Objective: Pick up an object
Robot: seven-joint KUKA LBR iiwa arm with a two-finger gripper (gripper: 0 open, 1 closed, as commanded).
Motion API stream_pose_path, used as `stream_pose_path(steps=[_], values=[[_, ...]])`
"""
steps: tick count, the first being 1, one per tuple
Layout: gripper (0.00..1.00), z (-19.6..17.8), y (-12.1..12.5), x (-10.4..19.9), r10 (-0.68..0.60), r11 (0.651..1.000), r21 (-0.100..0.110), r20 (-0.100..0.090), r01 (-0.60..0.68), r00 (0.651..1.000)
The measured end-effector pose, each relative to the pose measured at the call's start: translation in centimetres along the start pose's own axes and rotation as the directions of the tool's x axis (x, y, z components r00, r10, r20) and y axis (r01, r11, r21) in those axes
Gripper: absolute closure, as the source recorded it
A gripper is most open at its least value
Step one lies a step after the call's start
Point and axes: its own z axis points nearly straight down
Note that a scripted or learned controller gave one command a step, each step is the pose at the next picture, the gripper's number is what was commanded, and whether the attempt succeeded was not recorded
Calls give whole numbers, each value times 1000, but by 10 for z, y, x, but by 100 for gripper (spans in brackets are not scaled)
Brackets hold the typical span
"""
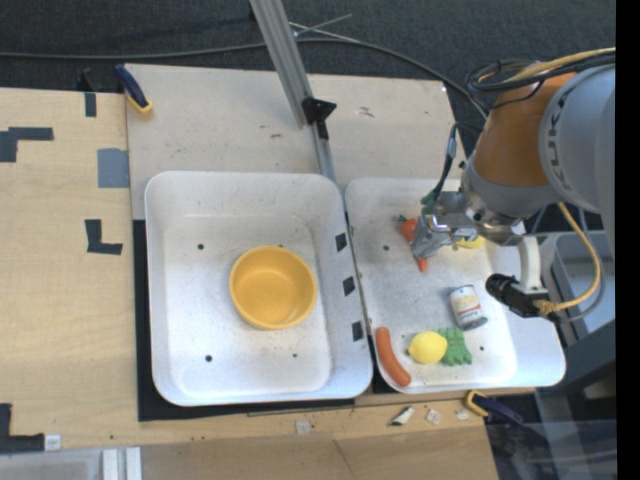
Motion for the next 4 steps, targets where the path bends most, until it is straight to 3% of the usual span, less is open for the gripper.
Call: stream_pose_path(steps=[1,2,4], values=[[100,-17,0,0,0,1000,2,0,0,1000],[100,-32,-6,51,-4,1000,2,-1,4,1000],[100,-20,-24,157,-5,1000,9,0,5,1000]])
